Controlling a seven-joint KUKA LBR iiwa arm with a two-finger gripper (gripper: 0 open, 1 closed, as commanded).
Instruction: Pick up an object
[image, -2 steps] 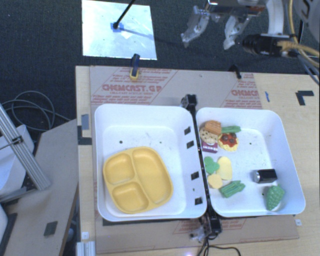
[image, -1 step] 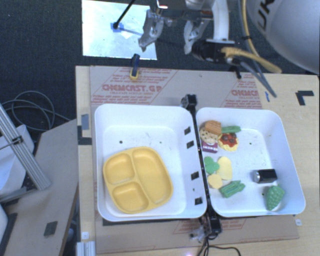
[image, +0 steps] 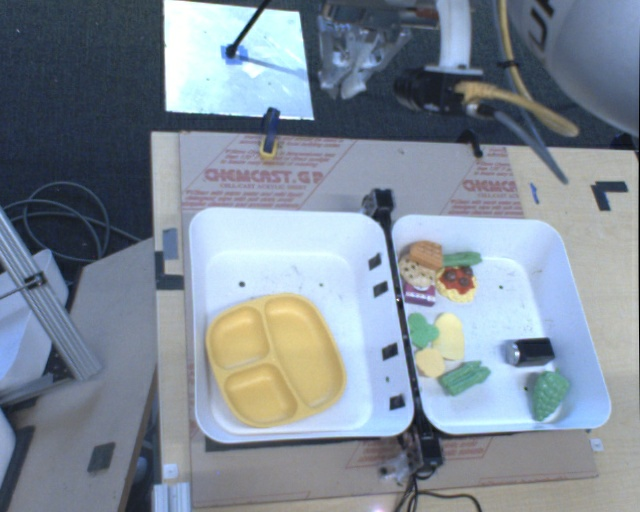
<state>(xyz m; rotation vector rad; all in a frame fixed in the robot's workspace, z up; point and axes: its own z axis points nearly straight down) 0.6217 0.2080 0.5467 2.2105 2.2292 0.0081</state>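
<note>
Toy foods (image: 458, 284) plus one black can (image: 528, 351), right bin (image: 512, 285); one yellow tray (image: 275, 356), left bin (image: 285, 255).

Arm (image: 590, 40) cut off at top edge; gripper (image: 350, 60) blurred — fingers indistinct.

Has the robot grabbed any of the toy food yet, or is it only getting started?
Nothing looks picked up yet. The gripper hangs above the bench's far edge, away from both bins. The toy food, like the green bunch, the green pod and the little pizza, lies in the right bin. The yellow tray sits in the left bin. Reaching down and grabbing something is left.
</note>
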